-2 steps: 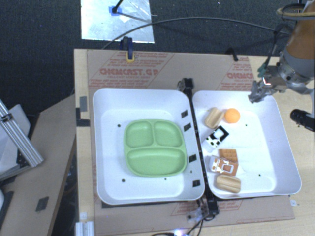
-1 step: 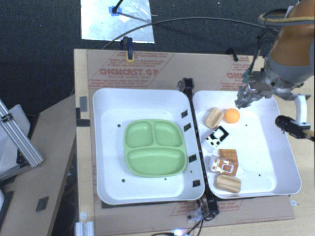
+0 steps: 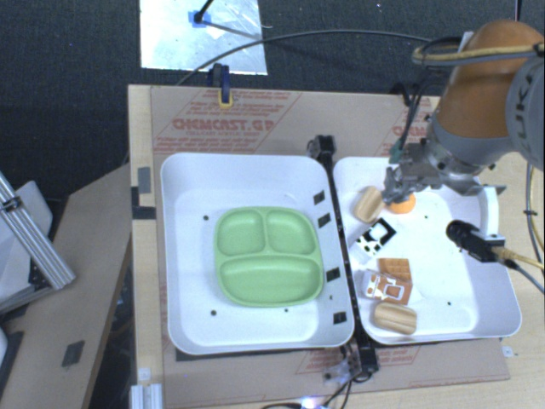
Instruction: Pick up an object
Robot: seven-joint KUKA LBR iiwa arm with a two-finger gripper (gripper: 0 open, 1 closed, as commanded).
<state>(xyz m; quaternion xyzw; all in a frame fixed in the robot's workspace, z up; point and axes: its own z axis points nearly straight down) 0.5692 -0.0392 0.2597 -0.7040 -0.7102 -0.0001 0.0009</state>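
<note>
The gripper [image 3: 397, 192] hangs low over the upper left part of the right bin [image 3: 481, 318], with the arm [image 3: 490, 83] bulking above and to its right and covering that bin's upper right corner. The wrist body masks the gripper's tip, so whether it is open or closed cannot be told. An orange piece [image 3: 404, 204] lies right at the tip, on its lower right side. A small flat curve of it shows, the rest is covered by the gripper, and its shape cannot be made out. It cannot be told whether the gripper touches it. A tan roll [image 3: 369, 204] lies just beside the gripper on its left, tilted, close to the bin's left wall. Below the gripper and slightly left, near it, sits a black and white tile [image 3: 375, 236], its markings too small to read. Farther below is a brown waffle [image 3: 392, 280] with a white pattern that is blurred, and just past that a second roll [image 3: 394, 318] by the bin's lower wall, the thing farthest from the gripper in this bin. Well to the gripper's left, across the wall between the bins, the left bin [image 3: 187, 228] holds a green plate [image 3: 268, 256] with three compartments, lying flat.
</note>
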